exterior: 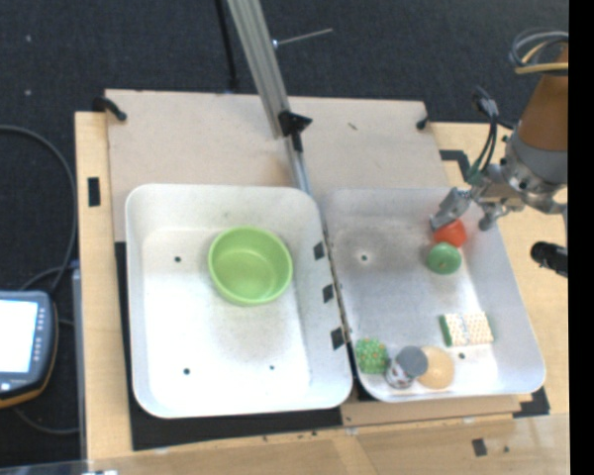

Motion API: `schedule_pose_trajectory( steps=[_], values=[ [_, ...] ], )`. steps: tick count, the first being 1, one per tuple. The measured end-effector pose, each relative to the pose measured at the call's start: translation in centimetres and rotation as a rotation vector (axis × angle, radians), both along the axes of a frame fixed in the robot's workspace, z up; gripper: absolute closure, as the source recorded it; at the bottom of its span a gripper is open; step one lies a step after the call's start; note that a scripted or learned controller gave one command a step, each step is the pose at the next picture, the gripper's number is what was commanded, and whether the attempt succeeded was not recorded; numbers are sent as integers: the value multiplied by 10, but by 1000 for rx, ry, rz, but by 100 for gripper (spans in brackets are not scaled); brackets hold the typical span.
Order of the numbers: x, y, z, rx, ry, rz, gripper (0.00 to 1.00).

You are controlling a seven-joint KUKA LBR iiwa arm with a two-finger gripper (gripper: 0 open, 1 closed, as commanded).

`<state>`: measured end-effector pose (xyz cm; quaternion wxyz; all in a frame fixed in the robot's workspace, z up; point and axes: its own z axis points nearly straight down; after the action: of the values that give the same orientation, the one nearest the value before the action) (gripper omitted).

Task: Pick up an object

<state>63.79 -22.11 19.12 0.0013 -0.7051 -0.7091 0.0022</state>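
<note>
A pale wooden bench (228, 137) carries two shallow white plastic bins set side by side, their inner edges touching along the middle. The left bin (168, 364) holds one thing, a round lime-green plastic bowl (249, 264) standing upright a little toward its far side and its right edge. The right bin (386, 226) holds the smaller clutter. The grey arm with its orange band (546, 117) reaches in over that bin's far right corner, and its two-finger gripper (467, 206) hangs just above a small red-orange rounded object (452, 233) near the bin's right edge. One finger slants down to the red object's far side; whether the fingers stand wide, narrow or closed on anything I cannot tell from this angle.

The red object seems the likely target: it lies directly under and slightly nearer the camera than the gripper, so the move looks like a short straight descent. It looks roundish, with no clear long axis. A small green ball (443, 258) touches or nearly touches its near side and could get nudged.

Along the right bin's near edge sit a checkered white block (467, 329), a pale orange rounded piece (438, 367), a grey-blue round piece (410, 363) and a small knobbly green ball (371, 354).
</note>
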Motion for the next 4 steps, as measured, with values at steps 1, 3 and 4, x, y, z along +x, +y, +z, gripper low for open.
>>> schedule_pose_trajectory(
  steps=[1, 3, 4],
  values=[
    [-6, 4, -45, -1, -2, -4, 0],
    [-5, 2, -79, -3, -9, -5, 100],
    [-5, -3, -34, -1, -11, -4, 100]
  ],
)
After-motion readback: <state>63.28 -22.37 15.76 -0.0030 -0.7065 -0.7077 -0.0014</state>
